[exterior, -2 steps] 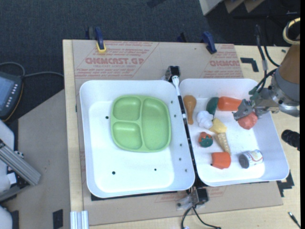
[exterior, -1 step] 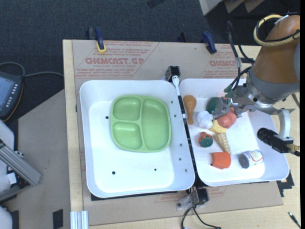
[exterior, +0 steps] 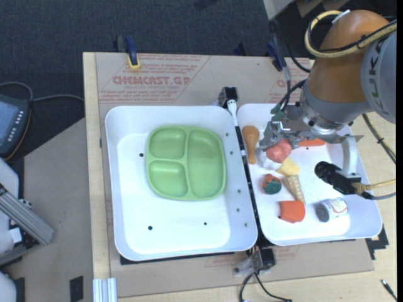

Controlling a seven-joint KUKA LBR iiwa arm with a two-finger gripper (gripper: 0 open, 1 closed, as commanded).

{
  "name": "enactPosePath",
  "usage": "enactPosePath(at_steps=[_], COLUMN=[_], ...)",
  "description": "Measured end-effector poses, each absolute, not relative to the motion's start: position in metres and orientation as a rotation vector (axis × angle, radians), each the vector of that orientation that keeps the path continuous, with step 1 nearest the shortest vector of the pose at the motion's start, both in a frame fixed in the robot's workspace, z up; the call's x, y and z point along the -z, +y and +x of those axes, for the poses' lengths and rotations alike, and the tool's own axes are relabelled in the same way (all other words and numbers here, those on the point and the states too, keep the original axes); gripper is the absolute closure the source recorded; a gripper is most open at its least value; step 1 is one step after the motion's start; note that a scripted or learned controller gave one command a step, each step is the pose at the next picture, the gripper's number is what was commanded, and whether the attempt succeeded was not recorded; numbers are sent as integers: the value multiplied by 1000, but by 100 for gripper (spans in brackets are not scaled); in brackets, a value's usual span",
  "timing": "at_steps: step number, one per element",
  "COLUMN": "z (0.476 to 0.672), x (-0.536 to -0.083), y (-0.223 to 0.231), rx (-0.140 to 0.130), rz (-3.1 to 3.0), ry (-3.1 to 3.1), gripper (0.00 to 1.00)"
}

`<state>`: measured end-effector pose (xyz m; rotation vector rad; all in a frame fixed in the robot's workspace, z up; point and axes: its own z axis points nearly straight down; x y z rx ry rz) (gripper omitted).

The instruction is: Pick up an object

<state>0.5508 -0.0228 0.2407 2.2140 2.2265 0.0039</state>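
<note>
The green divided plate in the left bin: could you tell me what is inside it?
The green divided plate shows three bare compartments, all in plain sight. The bin floor under it is covered.

- Single fixed camera, high above the tabletop (exterior: 94, 168), looking down at a slant.
- Both white bins (exterior: 119, 168) fully framed, mid-distance.
- Arm (exterior: 346, 61) enters from frame right.

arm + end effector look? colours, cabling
Grey arm with a large glossy orange band above the wrist, a yellow cable looped over it, and part of black lettering on the grey shell. The metallic silver end effector has thin dark wires. A black cylindrical fitting trails a yellow cable.
</note>
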Motion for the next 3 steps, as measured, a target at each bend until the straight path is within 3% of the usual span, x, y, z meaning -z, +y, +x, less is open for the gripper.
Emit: enactPosePath(at_steps=[2, 3], z=[563, 561], x=[-231, -232], y=[90, 96], rx=[-5, -2], rz=[2213, 2219], ry=[2229, 2222], gripper=[100, 100])
